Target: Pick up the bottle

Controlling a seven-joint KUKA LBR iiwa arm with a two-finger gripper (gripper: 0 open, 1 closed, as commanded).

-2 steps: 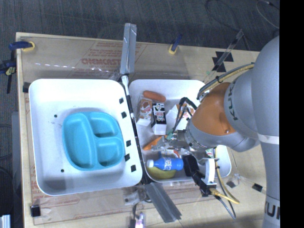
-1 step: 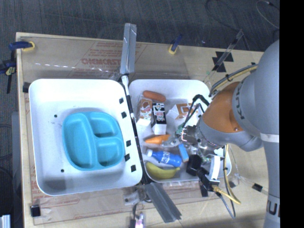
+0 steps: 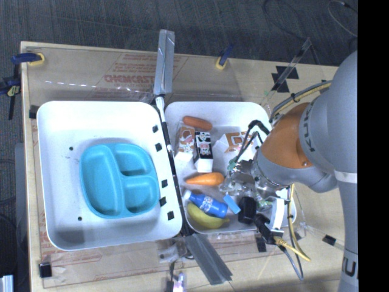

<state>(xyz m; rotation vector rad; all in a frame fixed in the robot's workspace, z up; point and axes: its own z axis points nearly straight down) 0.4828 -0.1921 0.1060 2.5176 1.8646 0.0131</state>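
overhead view, two white bins side by side on the bench. left bin (image 3: 55,132) holds a blue divided tray (image 3: 118,178). right bin (image 3: 243,111) holds the clutter: a hot-dog-like toy (image 3: 197,123) at the far end, a small black-and-white carton (image 3: 204,146), a printed packet (image 3: 234,141), a carrot (image 3: 205,179), a banana (image 3: 206,218) along the near wall. the bottle (image 3: 208,204), blue w/ a white label, lies on its side at the near end of the right bin, betw. carrot and banana, resting partly on the banana. the arm (image 3: 292,145) comes in from the right; the gripper (image 3: 243,190) sits low in the right bin, just beside the bottle's right end. whether the jaws are apart or together cannot be told; dark hardware and cables hide the tips, and nothing is seen clamped betw. them. handling, as judged: bottle prob. small, light, rigid plastic, smooth and rounded, so apt to roll or slip off the banana if nudged. best hold is across the mid-body, jaws square to the long axis, approx. at the label, clear of carrot and banana.
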